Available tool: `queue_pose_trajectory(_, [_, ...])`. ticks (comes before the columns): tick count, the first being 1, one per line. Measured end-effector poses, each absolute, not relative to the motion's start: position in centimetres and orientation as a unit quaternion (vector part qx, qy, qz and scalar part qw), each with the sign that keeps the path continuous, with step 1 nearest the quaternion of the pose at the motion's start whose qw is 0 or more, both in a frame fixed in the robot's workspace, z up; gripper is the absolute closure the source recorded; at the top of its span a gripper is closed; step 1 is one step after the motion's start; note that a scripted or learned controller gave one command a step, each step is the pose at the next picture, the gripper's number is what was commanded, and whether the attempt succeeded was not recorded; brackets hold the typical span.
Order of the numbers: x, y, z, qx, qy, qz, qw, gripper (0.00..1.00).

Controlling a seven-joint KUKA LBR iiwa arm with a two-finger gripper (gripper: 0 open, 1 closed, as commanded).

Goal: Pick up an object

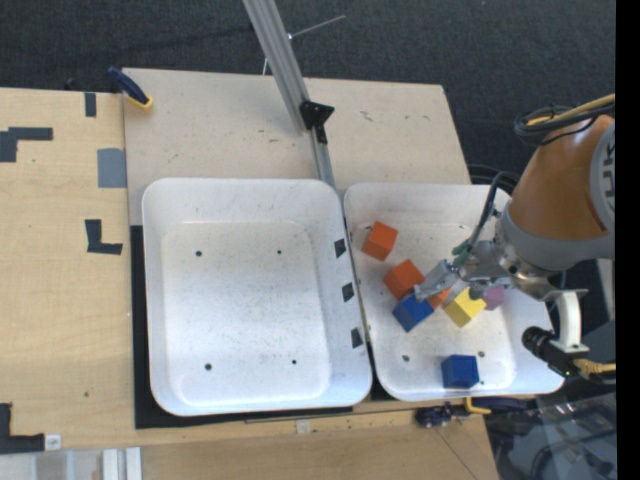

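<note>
A pale wooden desk (230,128) carries two shallow white bins side by side, set on a dark mat whose edge shows along the left and bottom of the left bin (160,268). Beyond the desk the floor is dark carpet (450,28), and a grey metal rail (275,43) slants down from the top to a black bracket near the gap between the bins. A lighter board (50,268) lies to the left, marked with dark tape pieces, and a blue and yellow tool (130,88) rests at the desk's upper left corner. The left bin's floor is speckled with small dark dots. The right bin (420,203) holds the blocks: an orange cube (379,240) near its upper left, a second orange cube (403,277) below it, a blue cube (412,312) just beside that, a yellow cube (463,308) and another blue cube (460,371) near the bottom wall. The end effector (440,286) hangs low among the middle blocks, between the lower orange cube and the yellow one; I cannot tell how it is set or whether it grips anything.
</note>
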State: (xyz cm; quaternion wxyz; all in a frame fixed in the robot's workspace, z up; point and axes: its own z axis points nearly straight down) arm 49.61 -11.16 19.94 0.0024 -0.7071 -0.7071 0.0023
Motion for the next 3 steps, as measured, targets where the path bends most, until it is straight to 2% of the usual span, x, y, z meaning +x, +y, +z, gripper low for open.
queue_pose_trajectory(1, [48.7,-11.0,13.8,-0.707,-0.707,0.0026,0.003,0.00])
queue_pose_trajectory(2, [48.6,-10.9,9.0,-0.707,-0.707,0.0015,0.001,0.00])
queue_pose_trajectory(3, [48.6,-10.9,10.1,-0.707,-0.708,0.0010,0.002,1.00])
